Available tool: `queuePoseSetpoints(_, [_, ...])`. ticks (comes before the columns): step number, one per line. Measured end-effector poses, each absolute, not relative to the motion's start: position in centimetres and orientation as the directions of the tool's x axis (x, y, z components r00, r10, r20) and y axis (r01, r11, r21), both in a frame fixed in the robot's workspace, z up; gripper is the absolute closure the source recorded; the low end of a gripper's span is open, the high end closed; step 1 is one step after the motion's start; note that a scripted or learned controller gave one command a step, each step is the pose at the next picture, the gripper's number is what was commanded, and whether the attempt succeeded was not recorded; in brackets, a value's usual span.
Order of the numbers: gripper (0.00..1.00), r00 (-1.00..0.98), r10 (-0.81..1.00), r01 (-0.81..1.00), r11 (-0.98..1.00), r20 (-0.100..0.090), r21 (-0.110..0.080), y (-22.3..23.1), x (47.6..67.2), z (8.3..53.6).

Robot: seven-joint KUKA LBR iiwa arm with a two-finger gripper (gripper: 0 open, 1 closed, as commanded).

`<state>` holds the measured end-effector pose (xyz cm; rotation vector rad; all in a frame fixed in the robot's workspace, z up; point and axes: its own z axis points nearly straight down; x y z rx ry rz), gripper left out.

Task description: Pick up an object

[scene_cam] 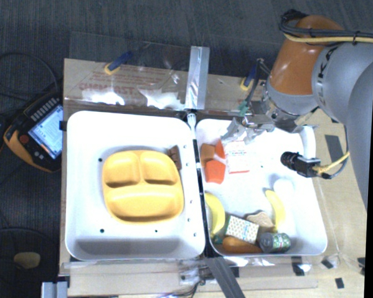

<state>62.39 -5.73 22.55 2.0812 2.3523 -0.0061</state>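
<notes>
A: Here we placed the hand (249, 127) over the far-left part of the right bin (308, 201), hanging from the grey arm (346, 72) with its orange band. We took the white card with red print (236, 155) to be the likeliest target: it lay flat on the bin floor just beneath and slightly nearer the camera than the hand, touching the orange block (214, 168) on its left side.

B: And its long axis?

A: We read it as running roughly from the far rim toward the near rim, though the card's far end was cut off by the hand's own metal parts. Whether the fingers stood wide or narrow we could not tell; they merged with clutter and glare.

B: What else was hard to read?

A: We noted the near-corner heap, a banana (274, 207), a yellow piece (215, 215), a patterned box (241, 229), and a dark can (274, 242), lying well apart from the hand and overlapping. The left bin (82, 233) held a yellow divided tray (143, 185); a small brown thing at its far right corner stayed unidentified.
</notes>
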Motion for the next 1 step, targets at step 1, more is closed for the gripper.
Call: queuePoseSetpoints(1, [1.0,-0.121,0.993,0.993,0.121,-0.002,-0.004,-5.77,62.42,23.4])
